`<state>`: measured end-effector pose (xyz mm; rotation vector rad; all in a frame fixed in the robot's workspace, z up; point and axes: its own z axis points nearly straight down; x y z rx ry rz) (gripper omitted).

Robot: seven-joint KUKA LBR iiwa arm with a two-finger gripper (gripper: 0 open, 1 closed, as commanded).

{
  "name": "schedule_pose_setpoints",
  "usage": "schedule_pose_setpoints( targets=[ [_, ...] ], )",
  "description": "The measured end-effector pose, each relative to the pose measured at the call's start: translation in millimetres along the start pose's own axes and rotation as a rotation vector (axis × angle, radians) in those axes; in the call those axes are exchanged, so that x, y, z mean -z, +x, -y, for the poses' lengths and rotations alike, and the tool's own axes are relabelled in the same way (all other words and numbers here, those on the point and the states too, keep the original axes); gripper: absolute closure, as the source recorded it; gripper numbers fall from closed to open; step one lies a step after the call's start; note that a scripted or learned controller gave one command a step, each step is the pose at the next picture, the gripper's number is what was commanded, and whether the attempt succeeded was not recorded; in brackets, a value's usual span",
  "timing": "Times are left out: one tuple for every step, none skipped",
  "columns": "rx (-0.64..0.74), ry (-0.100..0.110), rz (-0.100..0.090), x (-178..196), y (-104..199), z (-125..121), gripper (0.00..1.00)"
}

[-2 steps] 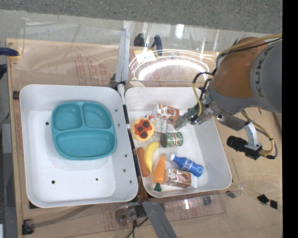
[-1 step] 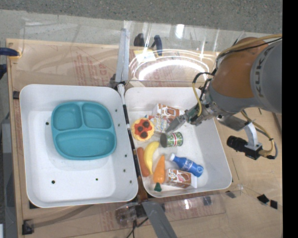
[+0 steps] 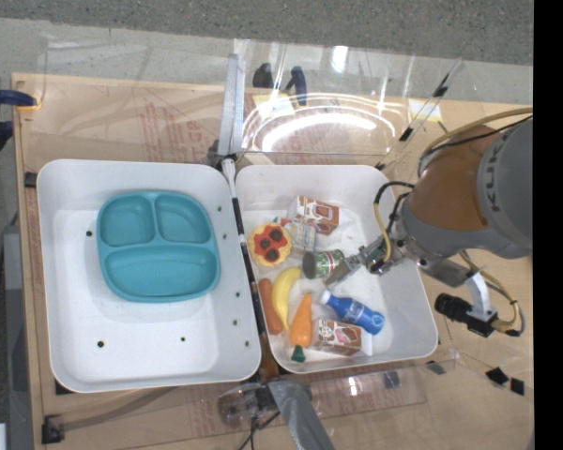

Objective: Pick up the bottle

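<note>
Camera view has the bottle [image 3: 353, 311] lying on its side in the right bin [image 3: 408, 336], down around 5 o'clock from that bin's middle. It's a small blue one with a white cap end pointing toward 10 o'clock and a white patch on the body, probably a label, though it's too small to read. Just one bottle as far as I can count.

Right at its 12 o'clock is a little green-and-silver can [image 3: 321, 263], also on its side, and the gripper [image 3: 354, 262] is sitting just beside that can's right end, up above the bottle and not touching it. Honestly can't tell whether the fingers are spread or closed, it's all a dark blur there. Nothing is visibly held.

Moving out: two brown-and-white cartons, one [image 3: 316, 216] at 12 o'clock in the bin and one [image 3: 341, 337] just below the bottle at 6. One banana [image 3: 284, 292], one carrot [image 3: 301, 322] and one sausage-looking thing [image 3: 269, 307] sit in a row at the bottle's 9 o'clock. One yellow toy with red and dark bits [image 3: 270, 243] is above those.

The left bin [image 3: 56, 251] holds a single teal divided plate [image 3: 158, 245] with three compartments. The arm [image 3: 469, 200] comes in from 3 o'clock.
</note>
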<state>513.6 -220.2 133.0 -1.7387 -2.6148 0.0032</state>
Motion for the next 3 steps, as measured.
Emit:
schedule_pose_setpoints(
  targets=[
    [0.049, -0.004, 0.002, -45.8, 6.9, 63.0, 0.00],
    [0.050, -0.003, 0.004, -35.3, 5.2, 63.9, 1.00],
    [-0.186, -0.003, 0.000, 59.4, 87.8, 28.6, 1.00]
  ],
)
